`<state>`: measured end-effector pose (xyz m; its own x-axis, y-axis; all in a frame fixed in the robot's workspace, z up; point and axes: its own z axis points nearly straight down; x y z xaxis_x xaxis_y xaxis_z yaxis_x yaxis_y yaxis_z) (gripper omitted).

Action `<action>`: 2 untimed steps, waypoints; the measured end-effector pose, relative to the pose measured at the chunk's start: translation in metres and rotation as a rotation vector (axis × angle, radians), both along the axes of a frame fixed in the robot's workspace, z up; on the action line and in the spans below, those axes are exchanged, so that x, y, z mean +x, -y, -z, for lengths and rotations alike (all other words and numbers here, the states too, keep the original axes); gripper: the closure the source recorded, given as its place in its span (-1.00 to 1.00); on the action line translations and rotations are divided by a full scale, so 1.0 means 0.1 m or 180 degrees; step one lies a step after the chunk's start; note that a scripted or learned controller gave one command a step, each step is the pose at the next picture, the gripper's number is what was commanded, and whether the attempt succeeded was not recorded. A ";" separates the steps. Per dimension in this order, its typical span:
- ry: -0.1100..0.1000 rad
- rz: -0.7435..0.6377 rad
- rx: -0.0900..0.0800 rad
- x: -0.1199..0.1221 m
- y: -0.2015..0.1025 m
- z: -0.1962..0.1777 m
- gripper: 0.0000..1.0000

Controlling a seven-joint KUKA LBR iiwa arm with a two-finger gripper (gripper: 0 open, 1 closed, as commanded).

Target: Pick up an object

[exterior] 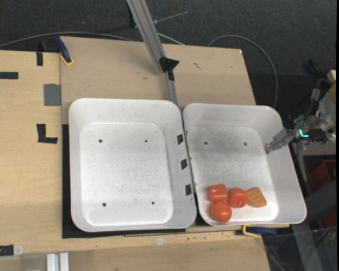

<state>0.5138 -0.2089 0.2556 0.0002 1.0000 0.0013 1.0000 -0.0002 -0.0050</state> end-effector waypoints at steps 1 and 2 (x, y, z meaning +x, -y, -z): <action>0.0011 -0.0006 -0.0003 0.01 0.00 -0.02 -1.00; -0.0006 -0.0001 0.0001 -0.06 0.00 0.60 -1.00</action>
